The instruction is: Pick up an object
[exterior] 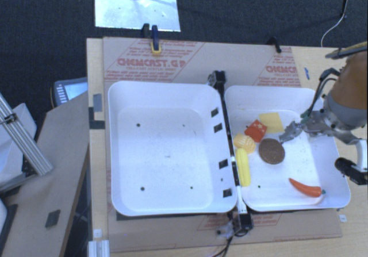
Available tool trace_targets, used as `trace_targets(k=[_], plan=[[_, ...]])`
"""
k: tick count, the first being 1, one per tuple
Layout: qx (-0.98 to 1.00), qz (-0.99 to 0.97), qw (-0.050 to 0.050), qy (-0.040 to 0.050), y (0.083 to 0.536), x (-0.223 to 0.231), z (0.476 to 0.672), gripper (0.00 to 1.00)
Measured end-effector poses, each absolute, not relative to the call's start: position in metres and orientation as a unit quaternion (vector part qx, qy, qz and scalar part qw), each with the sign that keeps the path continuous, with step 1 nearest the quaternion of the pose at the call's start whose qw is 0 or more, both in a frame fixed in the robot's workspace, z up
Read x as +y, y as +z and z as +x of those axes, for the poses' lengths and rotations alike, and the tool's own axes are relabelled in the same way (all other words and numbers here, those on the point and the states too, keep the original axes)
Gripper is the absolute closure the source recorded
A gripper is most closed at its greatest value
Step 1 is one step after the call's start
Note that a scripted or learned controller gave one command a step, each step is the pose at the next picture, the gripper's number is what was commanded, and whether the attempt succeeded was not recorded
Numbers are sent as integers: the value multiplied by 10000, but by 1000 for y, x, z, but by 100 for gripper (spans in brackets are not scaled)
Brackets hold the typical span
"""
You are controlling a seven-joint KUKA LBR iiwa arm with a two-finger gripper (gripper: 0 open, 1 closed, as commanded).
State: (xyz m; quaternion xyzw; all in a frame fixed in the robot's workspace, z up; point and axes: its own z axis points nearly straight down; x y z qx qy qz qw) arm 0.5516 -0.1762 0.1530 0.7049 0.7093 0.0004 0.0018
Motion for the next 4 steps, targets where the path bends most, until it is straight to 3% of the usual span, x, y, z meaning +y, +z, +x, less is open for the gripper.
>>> trace_targets(k=[1,2,3,4], plan=[[7105,7036,38,28,191,-139,611,0],[7096,7046,35,21,175,-152,672,0],[7069,7073,29,9,202,-189,669,0],[7072,7070,-29,-11,80,-206,667,0]])
